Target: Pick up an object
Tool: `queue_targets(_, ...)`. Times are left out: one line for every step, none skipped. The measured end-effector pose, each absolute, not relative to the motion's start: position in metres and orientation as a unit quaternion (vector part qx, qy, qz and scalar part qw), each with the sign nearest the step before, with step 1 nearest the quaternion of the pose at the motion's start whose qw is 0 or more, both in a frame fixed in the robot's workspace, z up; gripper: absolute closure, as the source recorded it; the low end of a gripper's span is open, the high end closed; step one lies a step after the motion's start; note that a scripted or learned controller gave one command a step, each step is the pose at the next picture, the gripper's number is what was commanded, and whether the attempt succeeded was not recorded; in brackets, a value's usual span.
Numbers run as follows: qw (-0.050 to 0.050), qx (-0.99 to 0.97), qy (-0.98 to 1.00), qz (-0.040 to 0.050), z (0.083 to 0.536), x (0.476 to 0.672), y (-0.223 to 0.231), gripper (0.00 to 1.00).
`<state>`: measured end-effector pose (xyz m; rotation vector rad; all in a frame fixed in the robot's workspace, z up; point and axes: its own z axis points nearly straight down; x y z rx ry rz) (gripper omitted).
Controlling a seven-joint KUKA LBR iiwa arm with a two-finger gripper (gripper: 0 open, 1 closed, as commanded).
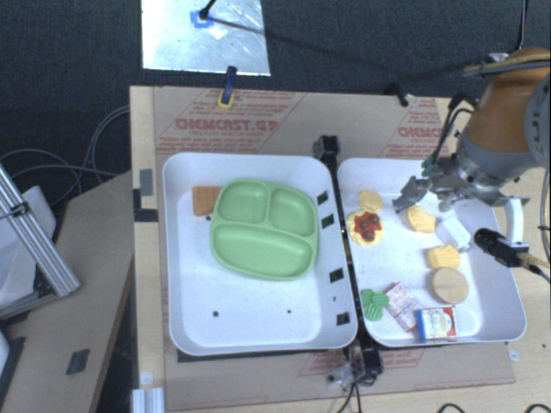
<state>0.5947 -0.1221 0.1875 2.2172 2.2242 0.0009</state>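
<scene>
While the pincer (430, 198) hangs over the right bin (508, 312), its fingers look spread apart with nothing between them. Right bin contents: yellow wedge (421, 220) just below the pincer; pale yellow piece (370, 200); red-topped round (368, 225); corn piece (443, 255); tan disc (449, 285); green leaf (374, 304); two packets (401, 301), one partly under the other. Left bin (185, 317): one green divided plate (263, 229), one cracker (204, 200) partly hidden beneath it.
</scene>
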Motion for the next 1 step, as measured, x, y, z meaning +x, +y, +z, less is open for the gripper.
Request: queue_targets(-0.001, 0.705, 0.709, -0.0007, 0.1308, 0.6005, -0.1144, 0.00)
